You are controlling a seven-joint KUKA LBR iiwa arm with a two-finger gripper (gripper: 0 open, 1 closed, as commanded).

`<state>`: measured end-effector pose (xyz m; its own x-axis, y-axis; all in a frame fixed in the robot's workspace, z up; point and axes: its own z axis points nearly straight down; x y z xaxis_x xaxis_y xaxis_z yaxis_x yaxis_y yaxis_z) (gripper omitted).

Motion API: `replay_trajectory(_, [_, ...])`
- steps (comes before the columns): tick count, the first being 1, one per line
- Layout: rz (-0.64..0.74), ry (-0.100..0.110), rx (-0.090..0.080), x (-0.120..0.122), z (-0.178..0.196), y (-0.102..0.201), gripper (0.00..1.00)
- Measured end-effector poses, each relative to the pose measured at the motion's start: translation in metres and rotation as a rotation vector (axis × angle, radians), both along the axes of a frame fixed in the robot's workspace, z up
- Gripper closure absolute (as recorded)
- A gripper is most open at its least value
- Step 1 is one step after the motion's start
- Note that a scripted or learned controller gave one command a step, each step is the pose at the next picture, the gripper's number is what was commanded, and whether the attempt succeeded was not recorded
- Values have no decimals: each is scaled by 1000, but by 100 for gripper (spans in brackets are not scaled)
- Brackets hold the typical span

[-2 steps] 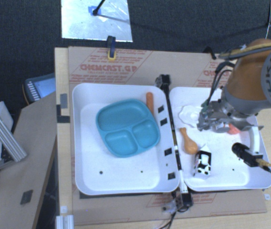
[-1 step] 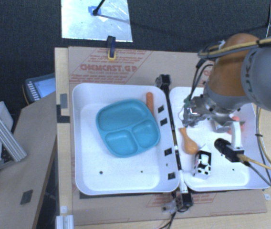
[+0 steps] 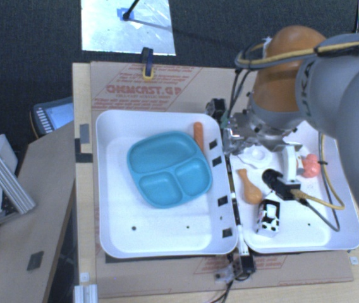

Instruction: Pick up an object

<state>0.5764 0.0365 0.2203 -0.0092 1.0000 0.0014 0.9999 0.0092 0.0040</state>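
My gripper (image 3: 250, 145) hangs low over the far left corner of the right bin (image 3: 340, 229), below the orange band of the wrist. A small white object (image 3: 256, 153) lies right beneath it. Just nearer than that lies a tan drumstick-shaped toy (image 3: 249, 187). A black-and-white cow toy (image 3: 268, 218) stands toward the bin's near edge. A pink toy (image 3: 310, 165) lies to the right, partly behind the arm. In the left bin (image 3: 113, 232) a blue divided plate (image 3: 169, 168) lies tilted, with an orange carrot-like stick (image 3: 198, 136) at its far right rim.
The two bins meet along a narrow central wall with black clips (image 3: 225, 201). They rest on a cardboard sheet (image 3: 154, 87). The arm's grey body covers the right bin's far right part. A metal plate (image 3: 127, 17) lies beyond the bench.
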Motion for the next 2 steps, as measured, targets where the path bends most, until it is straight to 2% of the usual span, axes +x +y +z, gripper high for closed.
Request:
replay_trajectory(1, [1,0,2,15,12,58,100])
replay_trajectory(2, [-4,2,-1,15,12,53,0])
